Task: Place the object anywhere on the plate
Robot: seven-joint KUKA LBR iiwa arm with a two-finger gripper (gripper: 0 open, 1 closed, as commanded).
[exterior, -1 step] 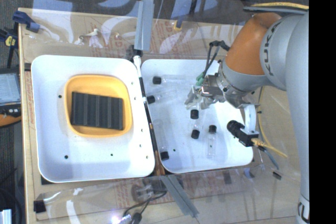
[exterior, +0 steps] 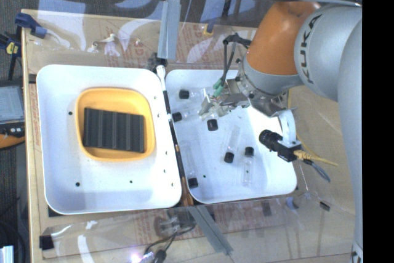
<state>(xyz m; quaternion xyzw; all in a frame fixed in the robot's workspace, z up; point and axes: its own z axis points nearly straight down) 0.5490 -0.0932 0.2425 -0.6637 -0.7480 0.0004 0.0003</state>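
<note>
Two white bins on bench [exterior: 92,228]. In left bin [exterior: 52,132], yellow plate [exterior: 86,101] with dark ridged centre. Over right bin [exterior: 277,185], gripper [exterior: 215,101]; grip state unclear. Small clear, black-capped objects [exterior: 234,145] scattered beneath.

On the surface [exterior: 92,228] two bins sit side by side: the left bin [exterior: 55,182] holds the plate [exterior: 114,98] with a ridged insert [exterior: 115,130] lying on it. My pincer [exterior: 212,105] hangs over the right bin [exterior: 271,185], among small blocks [exterior: 212,125] scattered in it.
</note>
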